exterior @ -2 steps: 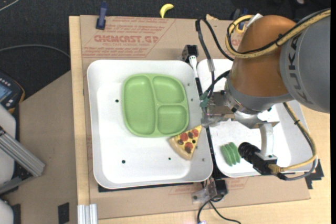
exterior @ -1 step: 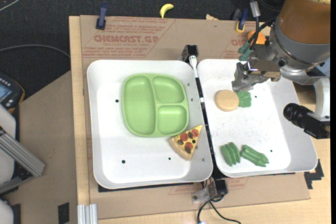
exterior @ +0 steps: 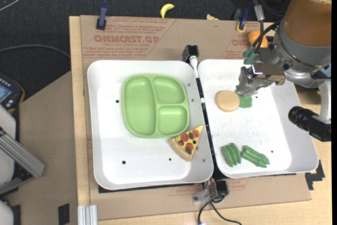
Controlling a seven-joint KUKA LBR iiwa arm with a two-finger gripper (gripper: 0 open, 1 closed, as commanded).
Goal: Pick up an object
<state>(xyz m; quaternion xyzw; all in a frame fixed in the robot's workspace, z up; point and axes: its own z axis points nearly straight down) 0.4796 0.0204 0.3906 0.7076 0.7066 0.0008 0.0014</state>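
Note:
In the right bin [exterior: 284,134] a tan round cookie-like disc [exterior: 227,100] lies near the left wall, with a small green piece [exterior: 246,102] touching its right side. My gripper [exterior: 246,90] hangs just above that green piece, at the disc's upper right. Two green bean-pod toys [exterior: 245,155] lie near the bin's front. In the left bin [exterior: 105,129] sit a green divided plate [exterior: 156,105] and a pizza slice toy [exterior: 188,142] at its lower right corner.
The grey arm with its orange band [exterior: 310,2] fills the upper right, over the right bin's far corner. A black clamp [exterior: 190,52] sits between the bins at the back. A black fixture [exterior: 310,121] stands at the right bin's right edge.

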